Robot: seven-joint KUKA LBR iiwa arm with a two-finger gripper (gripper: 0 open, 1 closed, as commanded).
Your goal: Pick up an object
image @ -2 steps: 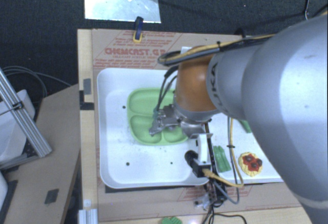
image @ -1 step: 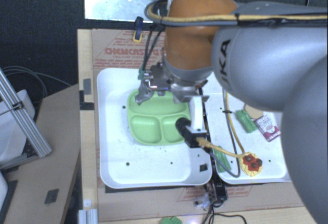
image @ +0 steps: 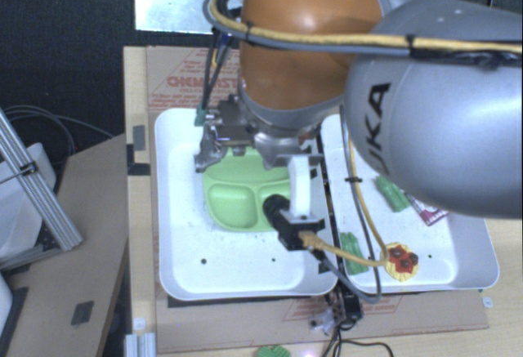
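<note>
Gripper (image: 207,156) hangs over the left bin (image: 181,253), at the eleven-o'clock rim of the green divided dish (image: 233,200) lying centrally, apparently to take that thin edge; its opening cannot be told.

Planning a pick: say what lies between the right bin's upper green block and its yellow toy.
Camera view: only bare bin floor between upper green block and yellow toy.

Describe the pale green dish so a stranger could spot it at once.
Of the two white bins, take the left bin. In its middle, partly under the arm, lies a pale green dish with moulded hollows. It is larger and paler than the small green pieces in the right bin.
</note>
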